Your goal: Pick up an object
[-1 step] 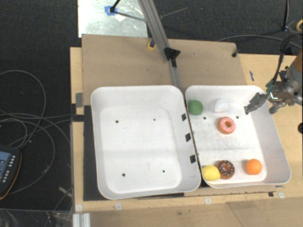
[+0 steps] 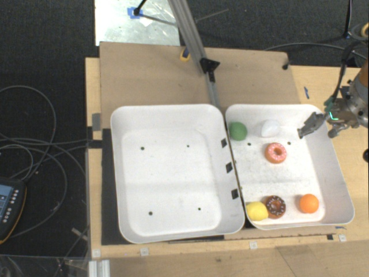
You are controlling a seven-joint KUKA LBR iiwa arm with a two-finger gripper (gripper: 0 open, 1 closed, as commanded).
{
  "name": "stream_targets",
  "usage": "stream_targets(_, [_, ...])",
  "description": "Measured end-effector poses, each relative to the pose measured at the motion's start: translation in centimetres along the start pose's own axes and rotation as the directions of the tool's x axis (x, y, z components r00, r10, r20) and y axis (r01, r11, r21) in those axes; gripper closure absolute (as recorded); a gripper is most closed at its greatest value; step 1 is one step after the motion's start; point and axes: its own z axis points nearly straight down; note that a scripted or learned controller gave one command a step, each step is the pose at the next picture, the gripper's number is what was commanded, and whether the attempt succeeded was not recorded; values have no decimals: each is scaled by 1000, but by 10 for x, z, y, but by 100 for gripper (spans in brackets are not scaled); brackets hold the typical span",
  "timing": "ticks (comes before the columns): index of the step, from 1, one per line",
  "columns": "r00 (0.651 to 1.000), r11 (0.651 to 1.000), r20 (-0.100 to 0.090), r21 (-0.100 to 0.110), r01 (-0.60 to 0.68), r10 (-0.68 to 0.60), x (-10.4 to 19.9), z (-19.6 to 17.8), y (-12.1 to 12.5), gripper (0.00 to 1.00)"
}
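On the table (image 2: 173,79), the left bin (image 2: 124,172) of the 2 white bins sits just beside the right bin (image 2: 331,172), which holds 6 things. A green ball (image 2: 237,131) lies at its far left corner, with a white object (image 2: 270,128) near it. A pink-iced doughnut (image 2: 276,153) lies mid-bin. Along the near wall sit a yellow lemon (image 2: 257,211), a chocolate doughnut (image 2: 275,206) touching it, and an orange (image 2: 309,203) apart to the right. The gripper (image 2: 323,127) hangs over the bin's far right corner, its fingers (image 2: 309,126) spread apart with nothing between them.
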Motion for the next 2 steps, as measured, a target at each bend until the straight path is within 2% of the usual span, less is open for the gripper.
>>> stream_targets(1, [1000, 1000, 0, 4, -3, 3, 1, 42, -3, 0])
stream_targets(2, [1000, 1000, -2, 6, -3, 3, 6, 104, -2, 0])
